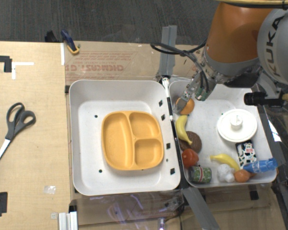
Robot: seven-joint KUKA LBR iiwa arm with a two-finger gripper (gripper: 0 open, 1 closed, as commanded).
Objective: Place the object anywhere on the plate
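The gripper hangs low over the right bin's far-left corner, closed on a small orange object whose long axis I cannot tell. The object sits just at 6 o'clock of the fingertips, above a banana. The yellow plate lies at 8 o'clock in the left bin.

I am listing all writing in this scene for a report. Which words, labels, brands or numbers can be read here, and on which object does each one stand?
"KUKA": on the grey arm casing, running vertically.
Red print on the cardboard sheet behind the left bin: appears reversed or upside down, too blurred to read.
Label on the small can: too small to read.
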